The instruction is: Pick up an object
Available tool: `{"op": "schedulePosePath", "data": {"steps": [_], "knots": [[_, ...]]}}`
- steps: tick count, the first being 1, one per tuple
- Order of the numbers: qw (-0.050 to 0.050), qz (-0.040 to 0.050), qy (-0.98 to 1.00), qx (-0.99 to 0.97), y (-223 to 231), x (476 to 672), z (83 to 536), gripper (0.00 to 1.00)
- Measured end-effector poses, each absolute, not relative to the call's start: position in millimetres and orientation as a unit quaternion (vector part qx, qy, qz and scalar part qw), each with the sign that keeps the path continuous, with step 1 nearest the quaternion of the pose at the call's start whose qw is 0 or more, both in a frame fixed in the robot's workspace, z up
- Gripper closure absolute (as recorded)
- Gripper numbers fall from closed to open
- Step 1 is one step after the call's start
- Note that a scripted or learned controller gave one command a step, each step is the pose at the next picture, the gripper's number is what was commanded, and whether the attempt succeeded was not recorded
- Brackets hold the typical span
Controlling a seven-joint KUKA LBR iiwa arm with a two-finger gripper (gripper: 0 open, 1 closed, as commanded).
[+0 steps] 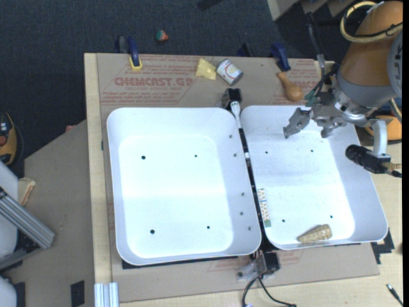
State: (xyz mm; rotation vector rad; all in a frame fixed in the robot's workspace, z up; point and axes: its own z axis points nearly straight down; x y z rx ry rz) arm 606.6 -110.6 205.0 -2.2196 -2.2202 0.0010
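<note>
A tan, cone-shaped object (pixel 315 234) lies near the front edge of the right bin (pixel 300 171). A small patterned strip (pixel 264 206) rests against that bin's left wall. My gripper (pixel 311 126) hovers over the far right part of the right bin, open, its two grey fingers spread with nothing between them. It is well away from both objects.
The left bin (pixel 172 178) stands beside the right one. Behind the bins on the board lie a yellow piece (pixel 206 70), a small white and grey block (pixel 229 71) and an orange-tan object (pixel 291 87). Blue clamps (pixel 133 50) hold the board's far edge.
</note>
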Motion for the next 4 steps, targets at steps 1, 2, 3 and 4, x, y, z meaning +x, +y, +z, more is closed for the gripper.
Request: {"op": "schedulePosePath", "data": {"steps": [1,2,3,4], "knots": [[-0.007,-0.0073,-0.709,-0.705,-55.7,575.5,402.9,0.00],[-0.003,-0.0013,-0.708,-0.706,-58.3,575.5,402.7,1.00],[0.002,0.0016,-0.708,-0.706,-37.3,616.5,298.6,1.00],[-0.001,-0.0011,-0.708,-0.707,-29.6,615.6,312.1,1.00]]}}
